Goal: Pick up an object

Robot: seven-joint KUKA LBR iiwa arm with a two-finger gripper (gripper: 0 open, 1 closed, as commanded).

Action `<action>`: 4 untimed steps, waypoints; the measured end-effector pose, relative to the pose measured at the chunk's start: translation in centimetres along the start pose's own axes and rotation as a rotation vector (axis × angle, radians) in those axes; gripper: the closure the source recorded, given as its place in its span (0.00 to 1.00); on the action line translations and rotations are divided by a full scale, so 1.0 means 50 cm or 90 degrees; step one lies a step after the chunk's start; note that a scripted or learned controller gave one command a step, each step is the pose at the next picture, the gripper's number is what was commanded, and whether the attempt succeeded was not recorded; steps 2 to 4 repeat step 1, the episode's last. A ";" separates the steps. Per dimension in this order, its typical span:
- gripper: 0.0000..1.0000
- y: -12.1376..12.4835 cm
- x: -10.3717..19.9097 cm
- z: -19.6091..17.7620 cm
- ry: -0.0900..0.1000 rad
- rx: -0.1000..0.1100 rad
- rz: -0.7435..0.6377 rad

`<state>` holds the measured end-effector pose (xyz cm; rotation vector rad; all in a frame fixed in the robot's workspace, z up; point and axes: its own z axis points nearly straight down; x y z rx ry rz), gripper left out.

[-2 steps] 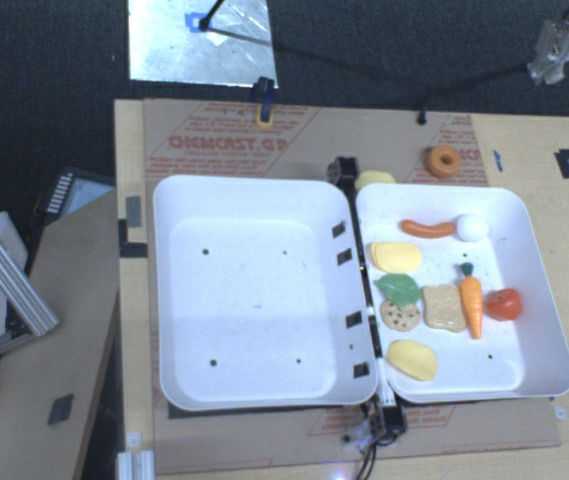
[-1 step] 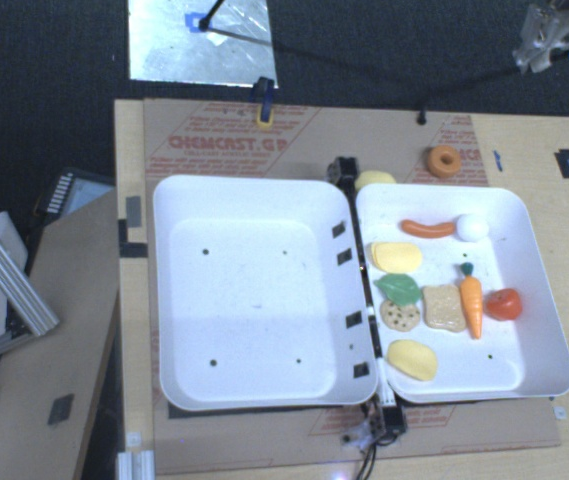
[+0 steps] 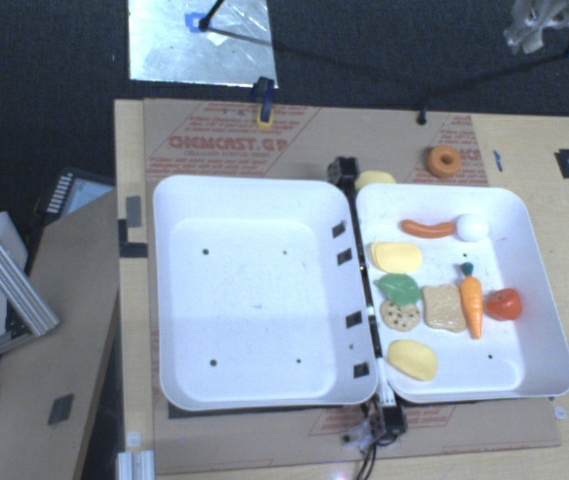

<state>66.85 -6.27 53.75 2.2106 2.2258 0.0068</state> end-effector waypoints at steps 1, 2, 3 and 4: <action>0.00 0.000 -0.004 0.004 0.000 0.002 0.002; 0.00 0.000 -0.004 0.004 0.000 0.002 0.002; 0.00 0.000 -0.004 0.004 0.000 0.002 0.002; 0.00 0.000 -0.004 0.004 0.000 0.002 0.002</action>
